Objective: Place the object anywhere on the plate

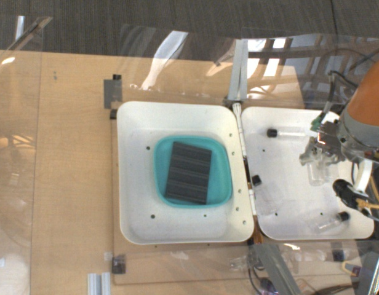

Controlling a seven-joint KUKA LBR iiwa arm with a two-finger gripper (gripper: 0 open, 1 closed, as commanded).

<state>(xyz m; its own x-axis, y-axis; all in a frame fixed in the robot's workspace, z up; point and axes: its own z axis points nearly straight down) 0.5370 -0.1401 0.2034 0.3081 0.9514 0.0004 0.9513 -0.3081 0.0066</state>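
Across the bench, your block [189, 173] already lies on the teal plate [223, 183], long axis near-to-far, well left of the gripper [317, 165]; I cannot tell its grip state.

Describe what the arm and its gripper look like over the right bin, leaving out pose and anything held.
The arm enters from the right with a rounded orange band above a grey wrist section. Below that, the gripper looks pale grey and partly translucent, with a small green and red spot near its top. Dark cables loop beside it, above the white right bin.
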